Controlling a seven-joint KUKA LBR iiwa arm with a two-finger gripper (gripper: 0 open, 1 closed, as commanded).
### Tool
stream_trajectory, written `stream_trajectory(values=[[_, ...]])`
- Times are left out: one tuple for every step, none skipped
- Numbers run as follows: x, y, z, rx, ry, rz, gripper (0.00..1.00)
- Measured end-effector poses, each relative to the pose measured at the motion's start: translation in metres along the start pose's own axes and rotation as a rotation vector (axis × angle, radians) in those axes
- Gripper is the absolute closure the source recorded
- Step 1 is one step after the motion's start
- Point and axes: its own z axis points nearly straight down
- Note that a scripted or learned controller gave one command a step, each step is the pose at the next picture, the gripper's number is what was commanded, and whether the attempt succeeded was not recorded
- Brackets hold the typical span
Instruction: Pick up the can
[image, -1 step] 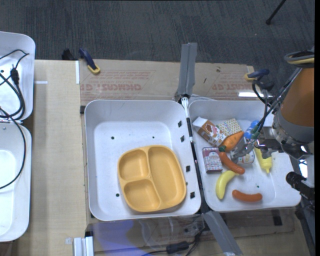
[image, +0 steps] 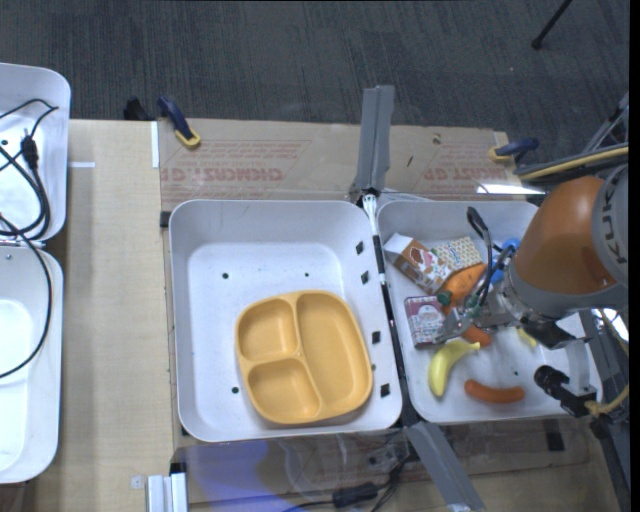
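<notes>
Looking down on the bench, we take the yellow divided plate (image: 299, 356) as our landmark; it lies in the left bin (image: 190, 300), toward that bin's near side. The right bin (image: 425, 400) sits just beside it on the plate's right, across the shared bin walls.

Right of the plate, in that second bin, we see a yellow banana (image: 446, 364) nearest the plate, with a red-orange sausage (image: 494, 393) further right and slightly nearer the camera. Above the banana lies a small packet with a red-and-white label (image: 423, 317), and beyond that, farther from the plate, a brown and white carton (image: 424, 261). An orange rounded item (image: 461, 283) rests right of the carton.

We cannot pick out a can with any certainty among these things.

The arm (image: 560, 245) reaches in from the far right of the plate, and the gripper (image: 470, 322) hangs low over the clutter just above the banana. How wide its claw stands, and whether it grips anything, we cannot tell.
</notes>
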Motion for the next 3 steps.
stream_trajectory(values=[[-0.078,0.056,0.003,0.002,0.022,-0.090,0.00],[-0.093,0.111,0.007,0.029,0.053,-0.104,0.00],[-0.092,0.114,-0.003,0.020,0.048,-0.108,1.00]])
